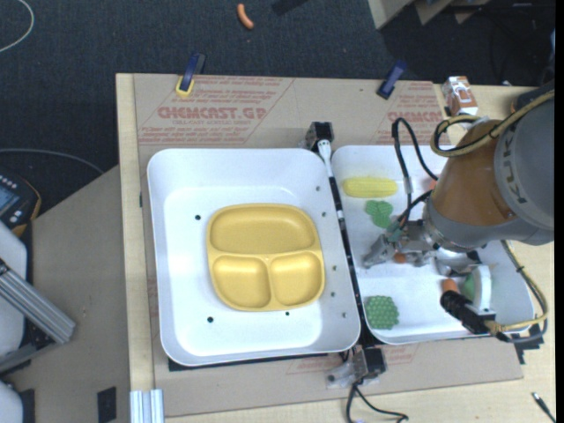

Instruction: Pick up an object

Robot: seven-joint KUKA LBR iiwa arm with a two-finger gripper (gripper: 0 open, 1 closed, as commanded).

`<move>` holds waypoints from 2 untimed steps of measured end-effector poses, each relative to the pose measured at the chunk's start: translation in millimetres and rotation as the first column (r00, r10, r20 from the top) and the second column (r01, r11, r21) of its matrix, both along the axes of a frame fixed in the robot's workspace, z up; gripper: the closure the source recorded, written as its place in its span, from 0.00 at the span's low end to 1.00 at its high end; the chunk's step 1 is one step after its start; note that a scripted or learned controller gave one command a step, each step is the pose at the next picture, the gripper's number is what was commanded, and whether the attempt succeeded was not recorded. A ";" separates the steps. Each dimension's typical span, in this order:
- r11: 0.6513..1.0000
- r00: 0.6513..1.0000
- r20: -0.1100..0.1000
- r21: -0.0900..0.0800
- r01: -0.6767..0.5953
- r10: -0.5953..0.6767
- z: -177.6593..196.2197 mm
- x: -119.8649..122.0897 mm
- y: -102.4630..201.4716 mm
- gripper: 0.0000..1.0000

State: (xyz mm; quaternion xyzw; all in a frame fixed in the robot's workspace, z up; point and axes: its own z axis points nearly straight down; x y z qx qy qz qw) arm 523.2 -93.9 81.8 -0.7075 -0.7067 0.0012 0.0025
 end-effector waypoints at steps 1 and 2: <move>1.000 1.000 0.006 -0.002 0.001 -0.001 13.0 1.2 -0.5 1.00; 1.000 1.000 0.011 -0.003 -0.001 0.001 75.1 -2.9 -1.9 1.00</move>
